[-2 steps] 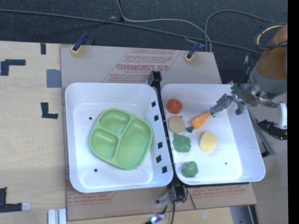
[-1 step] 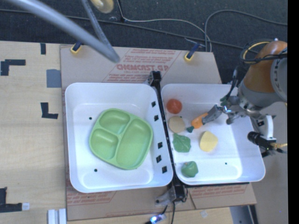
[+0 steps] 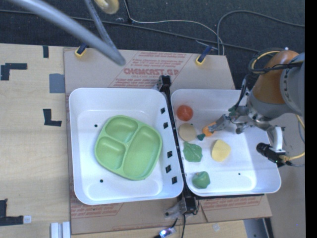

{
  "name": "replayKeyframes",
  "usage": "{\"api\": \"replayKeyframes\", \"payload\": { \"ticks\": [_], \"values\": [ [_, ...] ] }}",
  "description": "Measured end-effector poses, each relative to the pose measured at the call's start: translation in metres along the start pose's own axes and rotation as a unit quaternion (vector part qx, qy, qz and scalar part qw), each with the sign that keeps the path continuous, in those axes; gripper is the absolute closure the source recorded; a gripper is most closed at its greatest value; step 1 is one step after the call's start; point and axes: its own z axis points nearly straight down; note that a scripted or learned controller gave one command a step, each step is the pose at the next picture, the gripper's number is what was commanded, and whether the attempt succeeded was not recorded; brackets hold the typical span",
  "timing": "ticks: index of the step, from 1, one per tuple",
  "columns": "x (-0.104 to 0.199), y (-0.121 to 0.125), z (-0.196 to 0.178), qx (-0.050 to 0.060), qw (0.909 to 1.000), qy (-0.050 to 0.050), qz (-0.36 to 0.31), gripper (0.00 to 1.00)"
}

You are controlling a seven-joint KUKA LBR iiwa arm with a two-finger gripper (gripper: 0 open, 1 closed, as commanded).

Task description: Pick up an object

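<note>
My gripper [image 3: 231, 121] hangs low over the right bin [image 3: 247, 182], near its back right part. An orange piece with a teal tip [image 3: 210, 129] lies just to the gripper's left, touching or nearly touching it. Further left in the same bin are a red-orange ball [image 3: 184, 112] and a beige round piece [image 3: 187, 132]. A yellow lump [image 3: 221, 150] lies in front of the gripper. Two green pieces sit nearer the front: one [image 3: 193, 151] beside the divider and one [image 3: 201, 180] close to the front wall.
The left bin [image 3: 81, 108] holds a light green divided plate [image 3: 129, 147]. A black divider [image 3: 171, 133] separates the bins. The grey arm with its orange band [image 3: 277, 63] comes in from the right, with cables [image 3: 272, 152] hanging by the right bin's edge.
</note>
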Motion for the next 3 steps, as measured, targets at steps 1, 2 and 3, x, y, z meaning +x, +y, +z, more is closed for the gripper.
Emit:
{"api": "replayKeyframes", "payload": {
  "ticks": [1,2,3],
  "values": [
    [0.001,-0.002,-0.004,0.003,1.0000,0.000,0.000,1.00],
    [-0.006,0.001,-0.065,0.003,1.0000,0.000,0.000,1.00],
    [-0.006,0.003,-0.119,0.003,1.0000,0.000,0.000,1.00]
  ]
}}
